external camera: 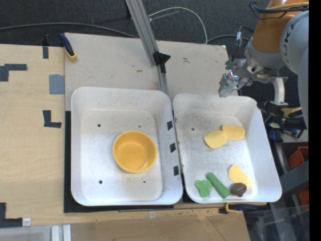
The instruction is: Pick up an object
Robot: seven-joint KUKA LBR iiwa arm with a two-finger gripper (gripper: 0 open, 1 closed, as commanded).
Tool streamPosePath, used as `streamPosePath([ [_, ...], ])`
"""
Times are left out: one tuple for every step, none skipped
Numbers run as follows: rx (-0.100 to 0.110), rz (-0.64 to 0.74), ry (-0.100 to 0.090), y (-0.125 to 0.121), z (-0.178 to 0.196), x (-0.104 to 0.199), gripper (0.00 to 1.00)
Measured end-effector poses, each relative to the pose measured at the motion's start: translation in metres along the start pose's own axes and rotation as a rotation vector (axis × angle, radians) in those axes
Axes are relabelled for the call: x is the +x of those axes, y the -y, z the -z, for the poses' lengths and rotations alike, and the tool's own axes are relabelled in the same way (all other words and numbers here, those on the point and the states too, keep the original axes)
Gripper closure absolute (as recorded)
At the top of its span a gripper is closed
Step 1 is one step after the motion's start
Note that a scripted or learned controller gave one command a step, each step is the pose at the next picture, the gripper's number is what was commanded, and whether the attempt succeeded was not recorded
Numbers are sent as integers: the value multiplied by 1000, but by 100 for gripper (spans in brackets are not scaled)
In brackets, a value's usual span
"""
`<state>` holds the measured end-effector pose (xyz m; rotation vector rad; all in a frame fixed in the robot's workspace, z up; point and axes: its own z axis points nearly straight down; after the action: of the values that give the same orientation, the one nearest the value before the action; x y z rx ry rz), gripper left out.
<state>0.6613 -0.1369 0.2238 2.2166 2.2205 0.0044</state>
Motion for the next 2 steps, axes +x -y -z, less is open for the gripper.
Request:
streamPosePath([
  [-1, 0, 0, -1, 54, 0, 100],
  [6, 4, -2, -2, 55, 52, 100],
])
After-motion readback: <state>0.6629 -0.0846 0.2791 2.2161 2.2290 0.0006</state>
